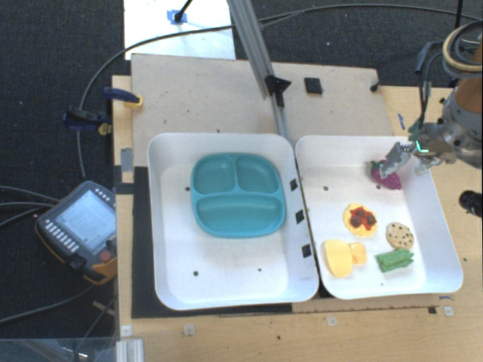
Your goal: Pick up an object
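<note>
Five food toys (pixel 370 240), one plate (pixel 238 196)

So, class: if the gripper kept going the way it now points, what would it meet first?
The gripper points down and left at the purple toy in the right bin. It would probably meet that toy first, though depth is unclear.

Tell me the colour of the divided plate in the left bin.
Teal divided plate, clearest in the camera view.

Two white bins (pixel 226 296) sit side by side. One holds a teal divided plate (pixel 238 194). The other holds a purple toy (pixel 386 176), a yellow round with red and dark topping (pixel 361 219), a tan dark-speckled cookie (pixel 399 235), yellow cheese (pixel 339 258) and a green piece (pixel 395 259).
</note>
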Controlling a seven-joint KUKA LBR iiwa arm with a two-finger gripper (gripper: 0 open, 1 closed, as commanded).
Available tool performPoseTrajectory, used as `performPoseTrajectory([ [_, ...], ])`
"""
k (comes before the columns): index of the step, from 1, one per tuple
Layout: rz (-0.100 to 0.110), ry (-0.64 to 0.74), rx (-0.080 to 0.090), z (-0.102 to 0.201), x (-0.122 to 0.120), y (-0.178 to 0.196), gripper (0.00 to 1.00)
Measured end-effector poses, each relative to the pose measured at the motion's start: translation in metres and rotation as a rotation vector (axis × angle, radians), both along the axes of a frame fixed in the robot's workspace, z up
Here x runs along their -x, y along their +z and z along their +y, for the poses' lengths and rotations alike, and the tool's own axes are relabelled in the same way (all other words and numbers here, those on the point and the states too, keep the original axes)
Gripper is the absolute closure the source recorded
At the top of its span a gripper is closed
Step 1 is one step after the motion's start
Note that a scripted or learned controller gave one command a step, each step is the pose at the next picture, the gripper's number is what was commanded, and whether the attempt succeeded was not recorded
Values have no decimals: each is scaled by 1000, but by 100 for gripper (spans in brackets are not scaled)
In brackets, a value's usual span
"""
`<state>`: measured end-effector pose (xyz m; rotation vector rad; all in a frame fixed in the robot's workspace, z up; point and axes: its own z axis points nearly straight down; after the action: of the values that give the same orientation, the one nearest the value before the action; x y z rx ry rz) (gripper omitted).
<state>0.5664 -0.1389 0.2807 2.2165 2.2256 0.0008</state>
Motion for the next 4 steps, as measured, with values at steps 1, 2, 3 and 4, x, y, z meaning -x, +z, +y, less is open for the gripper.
performPoseTrajectory([
  [1, -1, 0, 0, 0, 0, 1, 0],
  [2, 4, -3, -1, -1, 6, -60, 0],
  [3, 5, -3, -1, -6, 6, -122, 0],
  [4, 4, -3, 0, -9, -1, -181, 0],
])
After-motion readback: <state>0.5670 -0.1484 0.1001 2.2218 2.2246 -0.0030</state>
